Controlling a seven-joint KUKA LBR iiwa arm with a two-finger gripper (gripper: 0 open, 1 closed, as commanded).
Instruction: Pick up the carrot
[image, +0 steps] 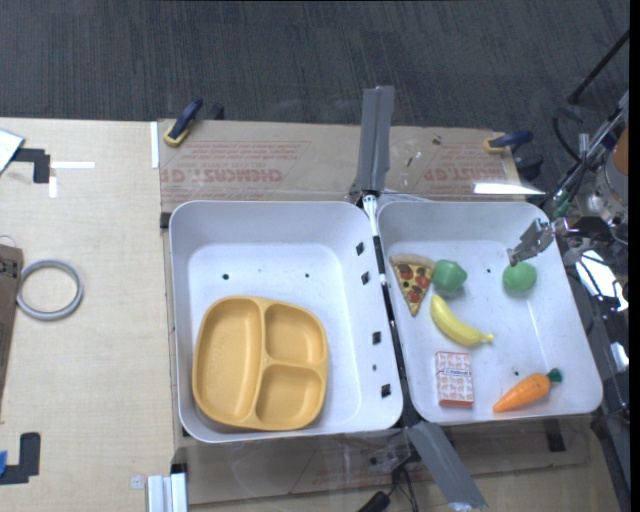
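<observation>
orange carrot with green top, yellow banana, mustard plate, white bins.

The carrot, orange with a little green top, is lying flat in the right bin's near right corner, tilted, green end pointing toward the right wall.

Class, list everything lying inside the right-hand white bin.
Right bin: a pizza slice, two green items, banana, small carton, carrot. The end effector partly overhangs one green item.
</observation>
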